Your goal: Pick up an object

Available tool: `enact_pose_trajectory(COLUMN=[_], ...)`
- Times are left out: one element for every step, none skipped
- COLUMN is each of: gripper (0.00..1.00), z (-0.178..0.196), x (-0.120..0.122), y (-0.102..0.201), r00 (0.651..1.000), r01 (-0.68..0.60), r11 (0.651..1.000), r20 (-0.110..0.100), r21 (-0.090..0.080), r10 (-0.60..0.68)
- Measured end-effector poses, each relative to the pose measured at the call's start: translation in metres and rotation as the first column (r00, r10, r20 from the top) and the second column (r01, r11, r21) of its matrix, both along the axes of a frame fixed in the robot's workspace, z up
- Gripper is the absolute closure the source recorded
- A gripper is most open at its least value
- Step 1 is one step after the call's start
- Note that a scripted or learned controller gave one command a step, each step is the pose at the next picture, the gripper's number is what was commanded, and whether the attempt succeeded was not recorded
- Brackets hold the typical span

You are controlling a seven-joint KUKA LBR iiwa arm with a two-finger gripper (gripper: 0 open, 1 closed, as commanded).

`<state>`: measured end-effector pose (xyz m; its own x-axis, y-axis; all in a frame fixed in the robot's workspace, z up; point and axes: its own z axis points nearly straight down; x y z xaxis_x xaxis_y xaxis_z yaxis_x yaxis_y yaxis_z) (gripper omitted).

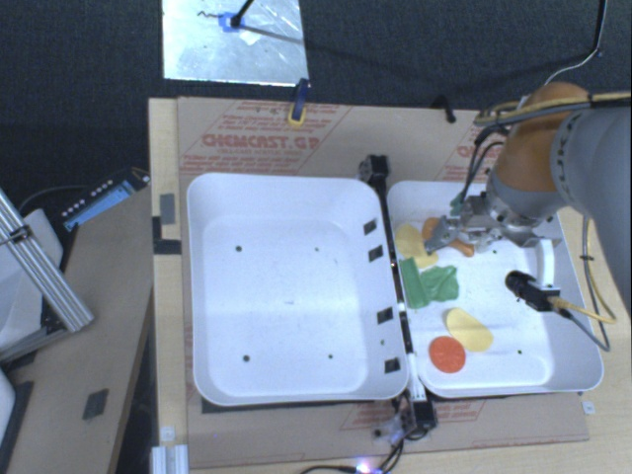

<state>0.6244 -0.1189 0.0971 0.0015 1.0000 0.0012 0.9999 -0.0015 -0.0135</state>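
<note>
The gripper (446, 235) was seen lowered into the upper left part of the right-hand white bin (573, 363). Whether it was spread or closed could not be told. An orange piece (433, 227) was seen right at its tip, with a pale yellow piece (411, 242) just beside that, towards the left. A green piece (432, 284) was seen below these. Lower in the frame, a yellow lump (470, 330) and a red disc (447, 355) were seen touching. The left white bin (212, 294) was set alongside, on a cardboard-covered tabletop (257, 136).
</note>
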Motion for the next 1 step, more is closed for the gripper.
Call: enact_pose_trajectory(gripper=[0.00], z=[-0.0139], x=[-0.0536], y=[0.0058], r00=[1.000], r01=[-0.001], r11=[1.000], r20=[0.010], r21=[0.001], r10=[0.001])
